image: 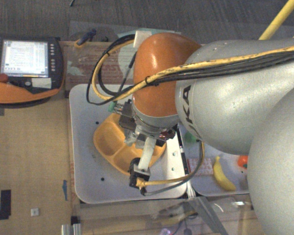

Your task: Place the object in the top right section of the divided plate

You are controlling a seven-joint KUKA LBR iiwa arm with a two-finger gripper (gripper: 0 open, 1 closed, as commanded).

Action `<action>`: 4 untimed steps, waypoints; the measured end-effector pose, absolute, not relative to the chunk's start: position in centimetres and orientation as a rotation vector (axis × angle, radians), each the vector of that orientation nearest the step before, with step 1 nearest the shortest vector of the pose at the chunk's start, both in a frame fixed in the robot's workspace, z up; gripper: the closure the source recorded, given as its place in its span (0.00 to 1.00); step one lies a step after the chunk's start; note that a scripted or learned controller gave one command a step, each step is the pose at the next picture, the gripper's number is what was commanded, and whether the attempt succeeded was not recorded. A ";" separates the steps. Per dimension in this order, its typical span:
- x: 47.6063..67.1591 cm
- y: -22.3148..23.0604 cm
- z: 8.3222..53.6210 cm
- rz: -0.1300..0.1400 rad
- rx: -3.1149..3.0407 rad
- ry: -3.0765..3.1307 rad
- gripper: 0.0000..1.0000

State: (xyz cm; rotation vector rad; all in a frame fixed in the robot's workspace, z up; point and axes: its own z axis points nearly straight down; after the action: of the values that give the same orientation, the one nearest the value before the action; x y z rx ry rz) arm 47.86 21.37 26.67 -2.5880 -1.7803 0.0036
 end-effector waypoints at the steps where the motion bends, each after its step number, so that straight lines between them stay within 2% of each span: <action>1: 54.3 17.7 32.3 0.004 -2.605 -1.754 1.00; 2: 47.9 12.4 23.8 0.006 -2.555 -1.825 1.00; 3: 58.4 8.9 33.8 0.003 -2.678 -1.642 1.00; 4: 52.3 14.8 25.4 0.006 -2.611 -1.744 1.00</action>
State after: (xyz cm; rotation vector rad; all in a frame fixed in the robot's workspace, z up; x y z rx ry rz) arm 52.32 14.82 25.36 -2.6110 -1.7438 0.0058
